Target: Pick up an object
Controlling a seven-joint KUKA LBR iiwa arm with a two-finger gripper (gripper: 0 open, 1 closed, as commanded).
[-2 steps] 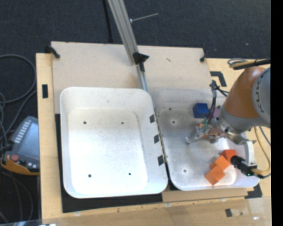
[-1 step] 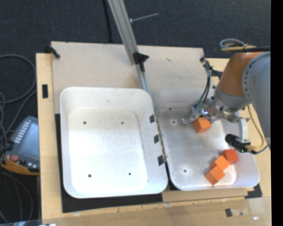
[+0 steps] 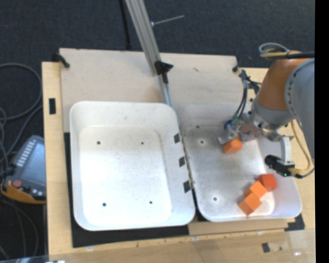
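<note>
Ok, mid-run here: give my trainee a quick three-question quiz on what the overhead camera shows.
1. True or false: all the orange blocks lie in the right bin.
2. How many orange blocks sit clustered near that bin's front right corner? A) one B) two C) three
3. Fill in: the lone orange block lies right under the ____.

Key: 1 true. 2 C: the cluster has three. 3 gripper; a grasp cannot be confirmed from this view. The left bin is not involved.
</note>
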